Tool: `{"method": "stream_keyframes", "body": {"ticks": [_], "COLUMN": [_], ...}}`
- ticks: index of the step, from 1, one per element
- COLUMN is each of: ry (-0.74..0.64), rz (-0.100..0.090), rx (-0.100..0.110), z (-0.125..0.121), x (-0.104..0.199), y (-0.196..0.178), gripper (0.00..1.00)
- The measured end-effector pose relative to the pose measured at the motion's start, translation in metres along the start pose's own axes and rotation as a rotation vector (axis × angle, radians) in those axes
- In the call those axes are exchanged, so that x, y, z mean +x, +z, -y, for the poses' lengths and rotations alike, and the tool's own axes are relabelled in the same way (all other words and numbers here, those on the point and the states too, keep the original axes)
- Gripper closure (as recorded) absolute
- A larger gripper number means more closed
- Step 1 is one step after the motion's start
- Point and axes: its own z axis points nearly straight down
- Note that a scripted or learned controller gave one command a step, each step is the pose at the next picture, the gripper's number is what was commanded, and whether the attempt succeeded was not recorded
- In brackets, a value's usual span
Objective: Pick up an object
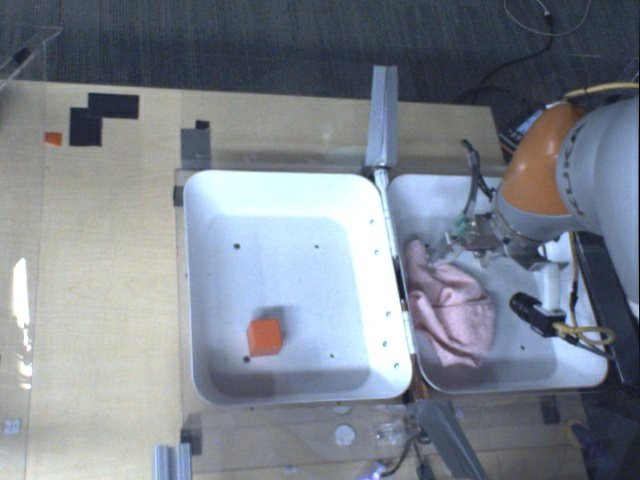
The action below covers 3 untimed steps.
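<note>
A pink cloth (452, 306) lies crumpled in the right bin (470, 193), against its left wall. My gripper (450, 245) hangs low over the cloth's upper edge, reaching in from the right; whether it touches the cloth I cannot tell. An orange cube (265, 337) rests on the floor of the left bin (280, 208), near its front left corner, far from the gripper.
The grey arm with its orange band (535, 173) covers the right bin's far right side. A metal post (383, 118) stands behind the seam between the bins. Black blocks (100, 118) and a small orange square (53, 139) sit on the bench at far left.
</note>
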Motion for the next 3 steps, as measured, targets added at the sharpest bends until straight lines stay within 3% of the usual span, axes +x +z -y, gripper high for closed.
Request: {"method": "stream_keyframes", "body": {"ticks": [1,2,3], "ry": [-0.046,-0.062,-0.197], "rz": [0.001,-0.001,0.001], "rx": [-0.002,-0.003,-0.007], "z": [0.034,0.016,0.079], "x": [-0.017,0.021,0.02], "y": [-0.001,-0.001,-0.003], "gripper": [0.0,0.0,0.0]}}
